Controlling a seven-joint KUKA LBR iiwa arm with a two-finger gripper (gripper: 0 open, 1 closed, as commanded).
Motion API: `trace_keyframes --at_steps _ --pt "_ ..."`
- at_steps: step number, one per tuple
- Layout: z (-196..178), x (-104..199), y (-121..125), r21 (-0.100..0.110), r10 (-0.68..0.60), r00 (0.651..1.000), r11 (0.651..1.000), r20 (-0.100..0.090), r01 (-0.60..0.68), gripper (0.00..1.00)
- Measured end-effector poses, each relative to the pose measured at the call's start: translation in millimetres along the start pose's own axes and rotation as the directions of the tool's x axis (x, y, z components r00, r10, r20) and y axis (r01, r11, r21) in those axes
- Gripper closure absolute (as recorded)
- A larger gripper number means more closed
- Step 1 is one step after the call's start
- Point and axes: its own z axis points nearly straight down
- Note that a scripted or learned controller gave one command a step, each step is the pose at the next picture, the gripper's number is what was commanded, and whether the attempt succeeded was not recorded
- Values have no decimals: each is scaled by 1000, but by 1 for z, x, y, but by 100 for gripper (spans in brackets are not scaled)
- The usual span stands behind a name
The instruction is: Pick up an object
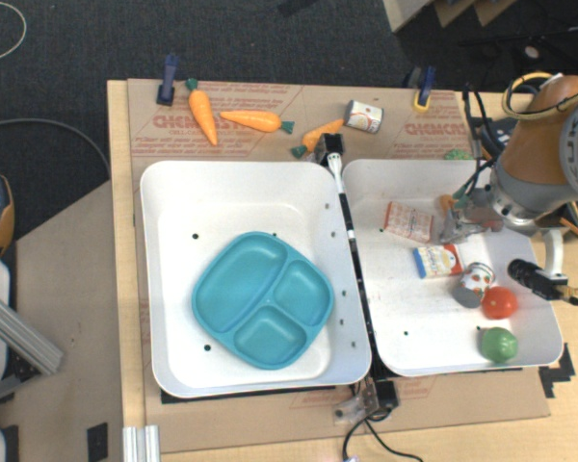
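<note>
**Pick attempt: claw low over the right bin, no object secured**

Claw [459,221] sits in the upper part of the right bin [414,340], with the grey wrist and orange band slanting away to the right. From this angle I cannot tell whether it is wide or narrow. Nothing is visibly held.

Nearest candidates:
- Red-and-white sachet [407,221] lies flat just beside the claw, on its left.
- Blue-and-white sachet [435,260] also lies flat, just below the claw.

Judgement: one of these two is the target. The claw is close to both and well apart from everything else.

Both sachets look like thin, crinkly printed film. They lie flush on smooth white plastic with little edge to get under, so they would likely slide or slip out of a pinch.

Other contents of the right bin, grouped toward the lower right:
- Small round tin [474,284], on its side.
- Glossy red tomato [500,303], touching or nearly touching the tin.
- Green ball [498,344], nearer the front rim.

These rounded, smooth shapes could roll if nudged.

The left bin [173,219] holds a teal divided plate [262,299], matte plastic with three compartments. It lies flat and askew.

Toy carrots [202,115] and a little can [364,116] lie on the cardboard-covered surface [414,141] behind the bins. I judge them to be outside the pick area.
</note>
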Motion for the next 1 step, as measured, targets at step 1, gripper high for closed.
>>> trace_keyframes --at_steps 1 --pt "-23 -40 -43 -3 2 1000 1000 2 -2 100"
